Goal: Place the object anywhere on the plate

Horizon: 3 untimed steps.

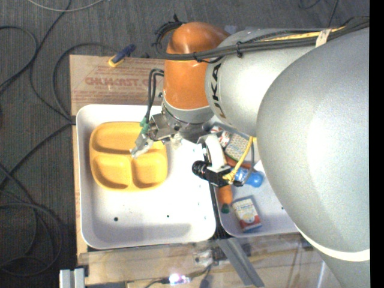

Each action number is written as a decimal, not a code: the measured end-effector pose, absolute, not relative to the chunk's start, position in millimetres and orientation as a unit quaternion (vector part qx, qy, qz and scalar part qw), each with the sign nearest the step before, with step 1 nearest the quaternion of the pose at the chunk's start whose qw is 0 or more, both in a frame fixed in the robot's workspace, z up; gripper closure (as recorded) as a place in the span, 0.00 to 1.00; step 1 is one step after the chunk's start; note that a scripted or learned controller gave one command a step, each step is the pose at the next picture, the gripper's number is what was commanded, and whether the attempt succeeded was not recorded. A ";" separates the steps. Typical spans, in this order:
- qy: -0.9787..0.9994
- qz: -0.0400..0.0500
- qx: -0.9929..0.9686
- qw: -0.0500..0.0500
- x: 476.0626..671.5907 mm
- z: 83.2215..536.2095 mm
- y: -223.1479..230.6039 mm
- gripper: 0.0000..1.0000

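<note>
Jaws (140, 149) hung low over the yellow plate (128, 155), their tips at the ridge between its compartments; whether they were parted or closed could not be told, and nothing could be seen between them. No separate object was visible on the plate itself, and which of the items was the one to be placed could not be told.

Nearest the viewer, relative to the plate, a small red-and-white box (246, 214) lay in the right-hand bin (273, 219), well to the plate's lower right. Just beyond it an orange carrot-shaped piece (225, 195) lay by the bin's left wall, with a blue item (252, 178) and a patterned packet (238, 143) farther up. A black-and-white fitting (209, 160) on the arm overhung the seam between the bins, to the plate's right.

The plate sat in the left bin (144, 221), toward its upper left. Behind the plate, the orange band (188, 65) and grey arm (300, 119) covered much of the right bin. Farthest off, a cardboard sheet (111, 80) lay on the counter, a yellow-and-blue clip (121, 55) at its edge.
</note>
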<state>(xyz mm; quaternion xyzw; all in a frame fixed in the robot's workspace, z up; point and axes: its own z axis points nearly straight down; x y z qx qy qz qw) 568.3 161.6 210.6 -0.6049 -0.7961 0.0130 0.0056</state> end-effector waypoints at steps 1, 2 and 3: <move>-0.786 0.003 -0.618 -0.001 553.0 315.5 117.2 0.00; -0.786 0.003 -0.618 0.000 552.9 315.5 117.4 0.00; -0.786 0.006 -0.618 0.000 553.7 322.0 116.8 1.00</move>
